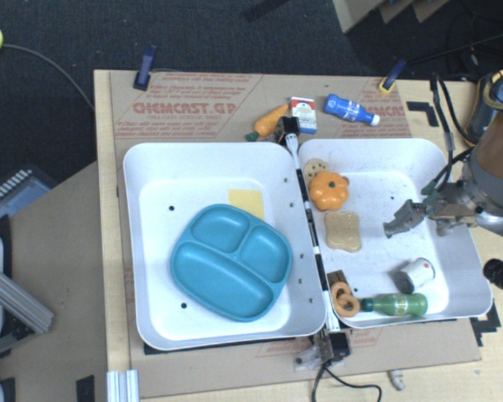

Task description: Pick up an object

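While the arm (486,182) reaches in low over the right bin (453,162), I cannot tell its fingers' (400,222) state.

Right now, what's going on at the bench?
The arm reaches in from the right, and its hand hangs over the right bin with nothing visibly in it. Under and around it lie a small orange pumpkin, a tan bread slice, a white cup and a green bottle. The left bin holds a blue divided plate.
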Controlling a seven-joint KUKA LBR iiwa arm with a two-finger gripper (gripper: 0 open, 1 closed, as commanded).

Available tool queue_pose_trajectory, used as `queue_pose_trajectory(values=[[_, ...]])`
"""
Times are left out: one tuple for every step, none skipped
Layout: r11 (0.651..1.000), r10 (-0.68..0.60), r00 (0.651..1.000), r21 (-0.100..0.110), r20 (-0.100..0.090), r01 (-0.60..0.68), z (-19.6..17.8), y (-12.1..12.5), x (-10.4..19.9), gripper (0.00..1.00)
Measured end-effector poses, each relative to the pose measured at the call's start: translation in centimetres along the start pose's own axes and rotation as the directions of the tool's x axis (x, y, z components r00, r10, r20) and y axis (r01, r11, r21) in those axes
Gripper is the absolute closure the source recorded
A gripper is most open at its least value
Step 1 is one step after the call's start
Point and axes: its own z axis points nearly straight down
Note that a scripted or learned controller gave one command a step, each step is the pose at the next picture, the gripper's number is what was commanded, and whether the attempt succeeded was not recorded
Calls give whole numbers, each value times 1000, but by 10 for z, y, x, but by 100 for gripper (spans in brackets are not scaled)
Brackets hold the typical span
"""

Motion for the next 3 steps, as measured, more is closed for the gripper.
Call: queue_pose_trajectory(values=[[1000, 1, 1000, 2, 0, -1, 53, 1, -27, 0], [1000, 1, 1000, 2, -1, -1, 108, -7, -47, 0], [1000, 0, 1000, -1, 1, 0, 157, -6, -41, 0]])
